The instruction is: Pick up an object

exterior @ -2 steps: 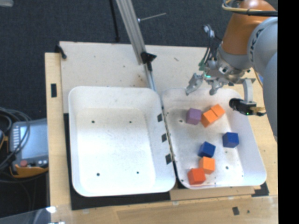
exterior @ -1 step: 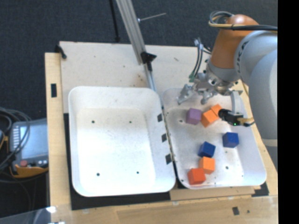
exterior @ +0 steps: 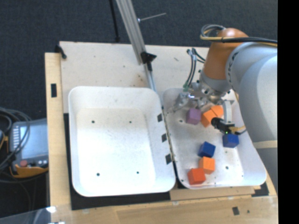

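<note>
- Purple block [exterior: 193, 116] lies at twelve o'clock in the right bin [exterior: 250, 171], just beside the gripper [exterior: 189, 98].
- Gripper's opening: cannot tell.
- Orange blocks [exterior: 211, 115] sit at its three o'clock.
- Blue cube [exterior: 206, 149] lies near six o'clock, orange cubes [exterior: 202, 170] below.

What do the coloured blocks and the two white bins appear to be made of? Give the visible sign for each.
Blocks, such as the blue block: probably foam or painted wood; matte, flat colour, no glare. Left bin and right bin: likely moulded plastic; smooth, rounded corners, a faint sheen.
</note>
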`<state>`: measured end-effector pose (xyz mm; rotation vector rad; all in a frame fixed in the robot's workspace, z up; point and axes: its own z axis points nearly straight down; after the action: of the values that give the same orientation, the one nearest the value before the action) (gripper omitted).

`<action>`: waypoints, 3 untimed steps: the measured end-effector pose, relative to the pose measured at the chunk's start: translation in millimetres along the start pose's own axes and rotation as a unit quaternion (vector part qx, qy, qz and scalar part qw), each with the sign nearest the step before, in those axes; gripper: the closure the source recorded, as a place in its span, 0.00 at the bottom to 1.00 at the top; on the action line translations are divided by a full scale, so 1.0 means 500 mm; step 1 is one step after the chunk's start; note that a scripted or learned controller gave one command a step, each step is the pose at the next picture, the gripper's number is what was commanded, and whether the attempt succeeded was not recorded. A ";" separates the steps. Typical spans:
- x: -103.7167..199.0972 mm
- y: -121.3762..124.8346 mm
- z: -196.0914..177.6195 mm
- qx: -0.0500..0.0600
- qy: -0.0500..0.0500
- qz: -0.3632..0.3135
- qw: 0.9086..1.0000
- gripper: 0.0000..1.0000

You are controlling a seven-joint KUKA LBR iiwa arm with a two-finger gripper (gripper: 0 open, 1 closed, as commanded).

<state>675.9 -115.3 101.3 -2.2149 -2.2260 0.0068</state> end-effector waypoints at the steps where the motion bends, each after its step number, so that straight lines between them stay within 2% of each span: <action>1: -0.002 0.005 -0.031 -0.004 -0.001 -0.001 1.000 1.00; 3: -0.011 -0.003 -0.212 -0.005 0.000 0.003 1.000 1.00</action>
<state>674.9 -120.7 207.1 -2.2264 -2.2242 -0.0061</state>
